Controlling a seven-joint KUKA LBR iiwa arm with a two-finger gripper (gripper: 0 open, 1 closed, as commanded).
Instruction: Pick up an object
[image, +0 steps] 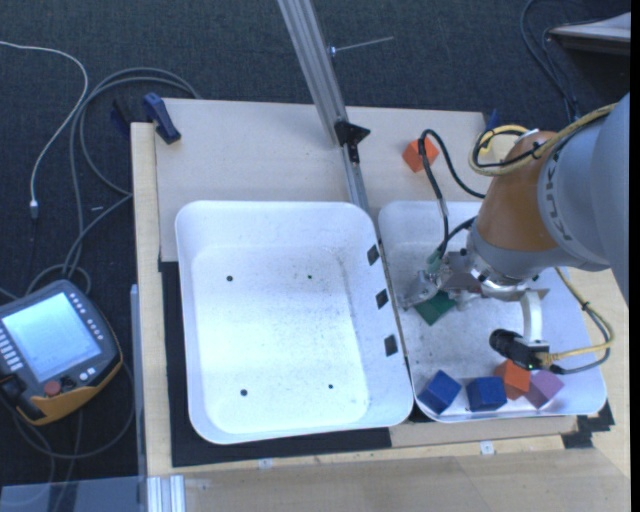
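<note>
My gripper (430, 292) reaches down into the right bin (400, 235) from the right, below the orange band of the arm. A green block (434, 309) lies right under the gripper's tip, at the left middle of that bin. The gripper's body covers part of the block. Along the bin's front edge sit two blue blocks (439, 391) (486, 393), an orange block (516, 378) and a purple block (546, 386).
The left bin (275, 320) lies beside the right one. A metal pole (318, 70) slants in from the top. An orange piece (420, 154) rests on the bench behind the right bin. A black cable loops near the arm.
</note>
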